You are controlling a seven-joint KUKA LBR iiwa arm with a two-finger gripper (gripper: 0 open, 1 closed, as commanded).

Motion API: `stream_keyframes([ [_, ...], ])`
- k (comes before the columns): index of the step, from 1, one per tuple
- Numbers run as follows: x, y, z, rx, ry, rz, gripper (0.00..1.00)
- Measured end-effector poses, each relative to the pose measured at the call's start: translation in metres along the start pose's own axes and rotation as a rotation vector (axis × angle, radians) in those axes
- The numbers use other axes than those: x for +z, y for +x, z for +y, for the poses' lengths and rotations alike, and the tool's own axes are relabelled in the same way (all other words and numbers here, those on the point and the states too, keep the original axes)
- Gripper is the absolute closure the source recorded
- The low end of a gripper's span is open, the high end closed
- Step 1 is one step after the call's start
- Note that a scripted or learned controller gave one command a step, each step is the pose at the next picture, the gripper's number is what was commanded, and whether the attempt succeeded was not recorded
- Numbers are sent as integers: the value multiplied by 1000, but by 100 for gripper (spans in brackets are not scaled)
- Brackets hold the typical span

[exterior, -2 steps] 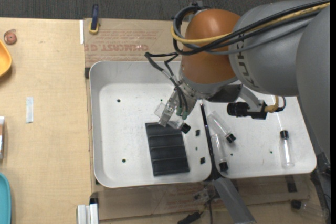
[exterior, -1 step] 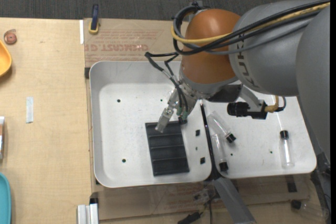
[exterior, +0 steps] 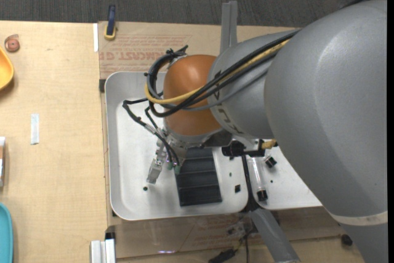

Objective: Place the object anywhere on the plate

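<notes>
Looks like we're at the grab step, gripper (exterior: 161, 164) down in the bin (exterior: 123, 132), can't tell its state, and next we need the plate.

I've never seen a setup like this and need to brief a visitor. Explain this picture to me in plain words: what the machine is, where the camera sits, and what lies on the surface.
The one picture is taken by a fixed camera above the bench, looking down at a slant. The big grey shape with the orange band is a robot arm reaching in from the right, with black and yellow cables looped around it. At its tip is its hand, lowered into a shallow white bin. The arm hides much of what lies in that bin, and I cannot tell whether the hand holds anything. Beside the hand lies a dark ribbed rectangular block. At the left edge of the wooden bench there show a piece of an orange dish and a piece of a teal one.
</notes>
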State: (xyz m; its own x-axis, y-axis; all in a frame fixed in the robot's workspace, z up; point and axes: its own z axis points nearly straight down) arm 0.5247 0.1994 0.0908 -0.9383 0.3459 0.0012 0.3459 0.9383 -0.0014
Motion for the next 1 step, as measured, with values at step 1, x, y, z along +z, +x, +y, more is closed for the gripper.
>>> stream_keyframes([
  [1,-87,-10,34,229,-1,-3,0],
])
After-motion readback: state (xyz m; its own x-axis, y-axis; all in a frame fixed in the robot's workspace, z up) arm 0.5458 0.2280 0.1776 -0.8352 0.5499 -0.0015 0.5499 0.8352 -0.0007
